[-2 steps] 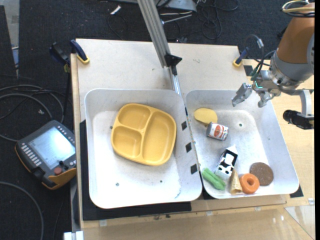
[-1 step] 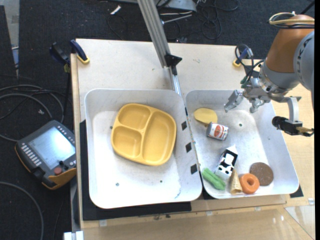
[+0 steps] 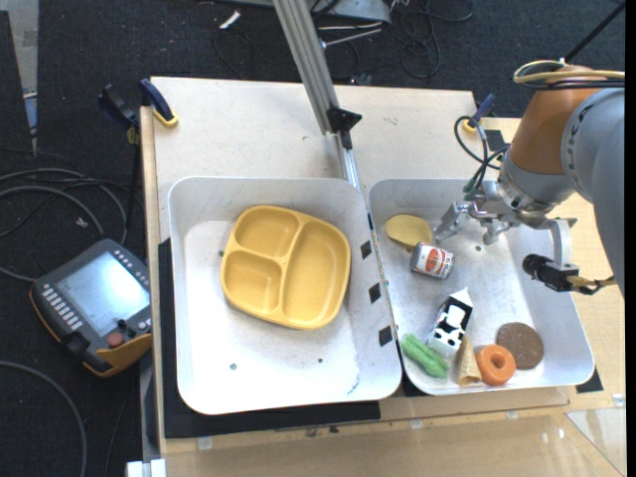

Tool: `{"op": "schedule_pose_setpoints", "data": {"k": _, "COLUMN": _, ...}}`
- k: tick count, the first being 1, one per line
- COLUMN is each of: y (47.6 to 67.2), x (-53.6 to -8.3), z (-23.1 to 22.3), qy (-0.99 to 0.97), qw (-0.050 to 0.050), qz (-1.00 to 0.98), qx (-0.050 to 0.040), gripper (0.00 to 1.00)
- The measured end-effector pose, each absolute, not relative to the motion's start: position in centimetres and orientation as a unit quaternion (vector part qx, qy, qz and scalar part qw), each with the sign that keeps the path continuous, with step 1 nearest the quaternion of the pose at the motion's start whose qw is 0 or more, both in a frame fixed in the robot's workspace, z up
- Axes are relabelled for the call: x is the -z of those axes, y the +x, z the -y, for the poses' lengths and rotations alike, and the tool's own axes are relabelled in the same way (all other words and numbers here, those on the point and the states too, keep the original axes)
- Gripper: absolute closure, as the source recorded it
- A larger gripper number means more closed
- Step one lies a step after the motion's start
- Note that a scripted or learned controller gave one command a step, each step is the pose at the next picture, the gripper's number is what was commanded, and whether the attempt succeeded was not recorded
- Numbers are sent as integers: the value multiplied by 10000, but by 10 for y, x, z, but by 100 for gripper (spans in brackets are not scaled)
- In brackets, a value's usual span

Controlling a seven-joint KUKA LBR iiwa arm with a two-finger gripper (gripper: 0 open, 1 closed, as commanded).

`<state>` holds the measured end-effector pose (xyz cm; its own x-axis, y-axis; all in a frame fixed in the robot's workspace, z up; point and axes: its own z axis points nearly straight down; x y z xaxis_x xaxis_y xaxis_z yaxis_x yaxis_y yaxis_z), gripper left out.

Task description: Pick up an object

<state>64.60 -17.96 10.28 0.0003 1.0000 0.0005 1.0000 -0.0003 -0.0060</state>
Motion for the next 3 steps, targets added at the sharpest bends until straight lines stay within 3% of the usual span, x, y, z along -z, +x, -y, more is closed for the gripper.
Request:
{"op": "schedule_pose_setpoints", "data": {"k": 1, "y": 646, "x": -95, "z": 179, "qy": -7069, "qw": 0, "qz": 7073, "qx": -7, "gripper": 0}}
{"op": "schedule_pose_setpoints", "data": {"k": 2, "y": 647, "x": -107, "z": 179, "qy": -7067, "qw": -16, "qz": 7076, "qx": 1, "gripper": 100}}
{"op": "schedule_pose_setpoints", "data": {"k": 3, "y": 658, "x": -163, "z": 173, "qy": -7058, "qw": -36, "qz": 7084, "qx": 23, "gripper": 100}}
